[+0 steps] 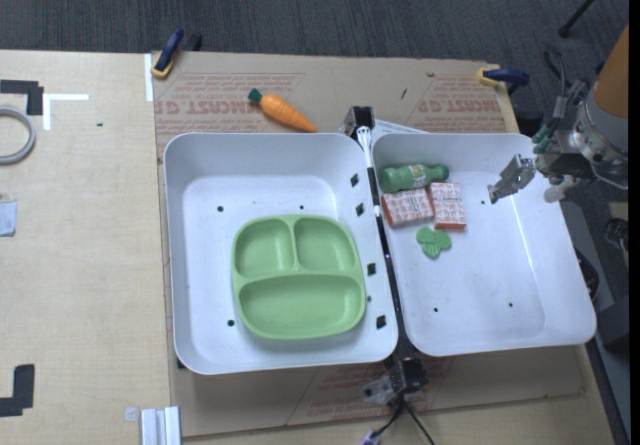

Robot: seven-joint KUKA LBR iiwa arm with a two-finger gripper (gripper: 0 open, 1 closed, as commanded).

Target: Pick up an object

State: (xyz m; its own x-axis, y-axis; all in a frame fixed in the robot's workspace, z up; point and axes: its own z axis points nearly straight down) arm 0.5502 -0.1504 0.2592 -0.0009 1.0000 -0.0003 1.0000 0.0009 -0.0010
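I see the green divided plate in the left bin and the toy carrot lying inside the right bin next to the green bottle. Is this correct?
Not quite. The camera view shows the carrot outside both bins, on the cardboard behind the left bin. The green divided plate does sit in the left bin, and the green bottle lies in the right bin.

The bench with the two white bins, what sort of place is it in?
Probably a robotics lab or test cell. Two shallow white plastic bins sit clamped on cardboard, holding toys: a green divided plastic plate, a small green bottle. A metal two-finger gripper hangs over the right bin.
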